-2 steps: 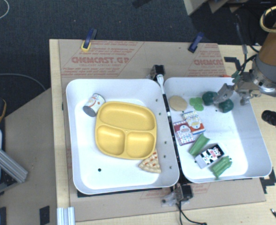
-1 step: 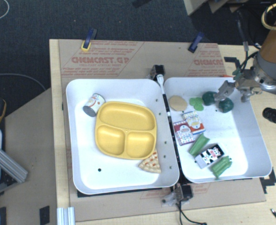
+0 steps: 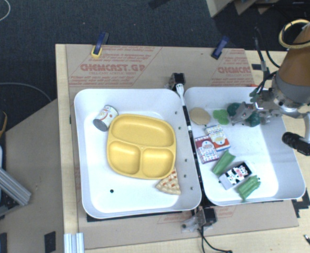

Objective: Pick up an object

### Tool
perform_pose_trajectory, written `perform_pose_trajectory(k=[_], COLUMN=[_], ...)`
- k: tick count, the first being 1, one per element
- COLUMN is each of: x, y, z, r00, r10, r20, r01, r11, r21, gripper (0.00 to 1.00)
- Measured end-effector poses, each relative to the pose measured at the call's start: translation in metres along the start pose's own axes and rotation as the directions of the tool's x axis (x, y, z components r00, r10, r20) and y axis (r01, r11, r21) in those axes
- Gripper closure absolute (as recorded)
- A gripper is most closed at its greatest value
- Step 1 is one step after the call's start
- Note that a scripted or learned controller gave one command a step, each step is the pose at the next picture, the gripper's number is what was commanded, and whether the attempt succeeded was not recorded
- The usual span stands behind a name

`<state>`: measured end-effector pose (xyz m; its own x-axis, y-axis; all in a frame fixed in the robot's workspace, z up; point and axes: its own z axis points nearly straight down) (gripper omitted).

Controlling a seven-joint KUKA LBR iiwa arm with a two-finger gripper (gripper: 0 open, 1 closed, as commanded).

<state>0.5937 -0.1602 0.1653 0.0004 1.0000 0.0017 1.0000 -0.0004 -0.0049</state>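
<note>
So we're hovering the gripper (image 3: 248,113) beside the teal toy (image 3: 233,109), just right of the tan disc (image 3: 200,115). Can't tell its opening or hold. We're judging the toy light, rigid, slick — pinching across its middle.

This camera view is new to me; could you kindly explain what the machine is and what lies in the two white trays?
It is a single picture from a fixed camera above the bench, looking down at a slant. The grey and orange machine at the right is a robot arm; its gripper hangs over the right bin, near a dark green item. That bin also has a tan round piece, small printed cartons, green pieces and a black and white box. The left bin contains a yellow divided plate, a small can and a pizza slice toy. I cannot tell whether anything is held.
</note>
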Motion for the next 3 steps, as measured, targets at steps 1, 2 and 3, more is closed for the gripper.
perform_pose_trajectory(k=[1,2,3], x=[0.000,0.001,0.000], y=[-0.010,-0.008,-0.005], z=[0.049,0.078,0.064], r00=[1.000,1.000,1.000], r10=[0.000,-0.001,0.000], r20=[-0.001,-0.001,0.001], r01=[0.000,0.001,0.000], r11=[1.000,1.000,1.000], r21=[0.001,-0.006,-0.018], gripper=[0.00,0.00,1.00])
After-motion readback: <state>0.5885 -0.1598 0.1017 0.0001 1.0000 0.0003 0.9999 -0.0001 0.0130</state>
